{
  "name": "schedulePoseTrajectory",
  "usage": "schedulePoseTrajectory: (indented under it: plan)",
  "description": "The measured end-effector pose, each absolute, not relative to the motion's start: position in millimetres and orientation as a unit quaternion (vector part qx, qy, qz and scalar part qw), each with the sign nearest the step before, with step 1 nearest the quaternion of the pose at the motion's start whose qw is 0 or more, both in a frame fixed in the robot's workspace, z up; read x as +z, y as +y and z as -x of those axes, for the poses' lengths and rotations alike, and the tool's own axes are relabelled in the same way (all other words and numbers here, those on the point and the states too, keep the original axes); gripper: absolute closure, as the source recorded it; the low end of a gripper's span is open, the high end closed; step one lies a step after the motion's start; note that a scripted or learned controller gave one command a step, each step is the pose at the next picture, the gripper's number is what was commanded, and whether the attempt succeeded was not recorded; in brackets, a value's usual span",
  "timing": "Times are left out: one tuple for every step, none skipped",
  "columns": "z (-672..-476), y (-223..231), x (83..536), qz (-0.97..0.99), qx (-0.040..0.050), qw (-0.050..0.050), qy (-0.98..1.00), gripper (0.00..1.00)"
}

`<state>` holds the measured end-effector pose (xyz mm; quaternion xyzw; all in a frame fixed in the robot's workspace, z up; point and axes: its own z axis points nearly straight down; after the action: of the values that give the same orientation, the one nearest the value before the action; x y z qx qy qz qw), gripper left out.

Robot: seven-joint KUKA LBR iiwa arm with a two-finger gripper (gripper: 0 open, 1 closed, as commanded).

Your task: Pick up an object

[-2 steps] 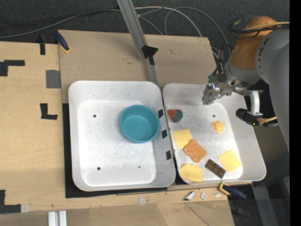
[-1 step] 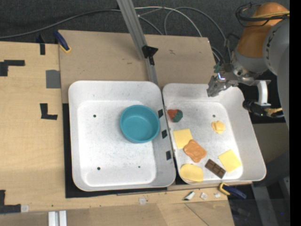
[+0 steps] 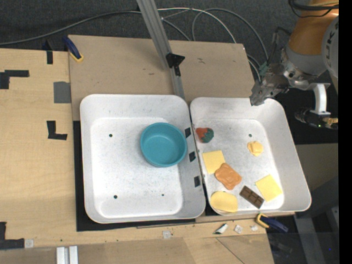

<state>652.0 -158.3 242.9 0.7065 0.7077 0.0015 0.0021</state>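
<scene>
End effector (image 3: 257, 99) sits over the right bin's (image 3: 291, 147) far rim, prob. carrying nothing; can't tell its opening. Small yellow piece (image 3: 254, 147) lies below it, well apart; blue bowl (image 3: 163, 144) far left.

A bowl (image 3: 163, 144) sits in the left bin (image 3: 99, 164). Food pieces (image 3: 227, 176) cluster in the right bin (image 3: 286, 147), mostly toward the frame's bottom.

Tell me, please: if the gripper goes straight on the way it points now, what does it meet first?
Most likely the back right corner of the right bin. The gripper points down and left just above it, well away from the food pieces. Height is unclear.
</scene>
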Motion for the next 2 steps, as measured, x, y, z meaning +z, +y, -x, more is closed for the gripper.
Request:
schedulePoseTrajectory:
  plan:
    - [-623.9, -112.5, 230.1, -0.706, -0.0008, -0.002, 0.709, 1.00]
    - [-608.6, -68.5, 232.9, -0.705, -0.0004, -0.002, 0.709, 1.00]
